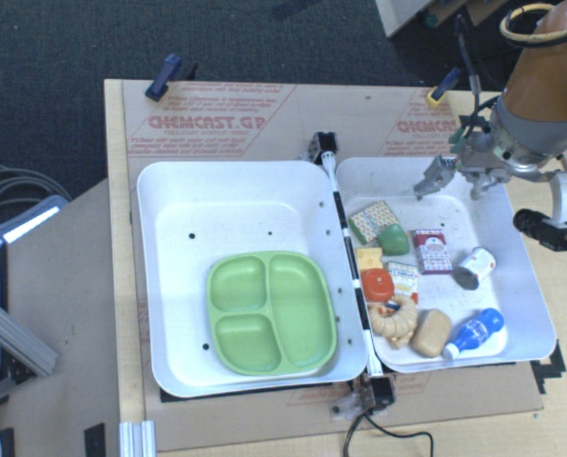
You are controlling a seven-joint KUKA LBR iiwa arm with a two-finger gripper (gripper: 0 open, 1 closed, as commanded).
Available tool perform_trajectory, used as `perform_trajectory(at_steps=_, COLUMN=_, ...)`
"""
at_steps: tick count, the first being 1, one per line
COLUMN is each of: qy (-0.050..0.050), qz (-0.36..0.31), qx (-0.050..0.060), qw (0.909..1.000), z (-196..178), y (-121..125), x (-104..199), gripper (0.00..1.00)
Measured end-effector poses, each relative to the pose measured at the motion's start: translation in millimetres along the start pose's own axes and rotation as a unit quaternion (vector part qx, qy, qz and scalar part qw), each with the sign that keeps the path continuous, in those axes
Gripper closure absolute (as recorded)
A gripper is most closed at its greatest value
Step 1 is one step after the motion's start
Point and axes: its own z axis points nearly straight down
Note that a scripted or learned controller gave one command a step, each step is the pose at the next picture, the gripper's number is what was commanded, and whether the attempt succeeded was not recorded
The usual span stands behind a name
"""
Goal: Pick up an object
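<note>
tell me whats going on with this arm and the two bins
A grey KUKA arm reaches in from the right, and its gripper hovers over the back part of the right bin, holding nothing. That bin holds a pile of small items, among them a red box, a blue bottle and a green object, all lying untouched. The left bin holds a green divided plate. Nothing has been picked up yet.

Site: I read this as a robotics lab | worktop (264,112) was a board still in printed protective film, held by blue clamps (164,76) | two white bins (236,188) sat side by side | loose cables (3,193) lay on dark carpet (122,17) | grey-and-orange arm (540,74) reached in from my right
</note>
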Motion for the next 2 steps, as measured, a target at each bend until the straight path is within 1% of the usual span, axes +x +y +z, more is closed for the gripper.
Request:
perform_trajectory(at_steps=1, qy=-0.002, qz=0.001, qx=-0.007, qw=1.0000, z=93.9, y=-36.2, x=-6.6, gripper=0.00)
perform_trajectory(at_steps=2, qy=0.000, qz=0.000, qx=0.000, qw=1.0000, z=119.9, y=17.1, x=-35.4, gripper=0.00)
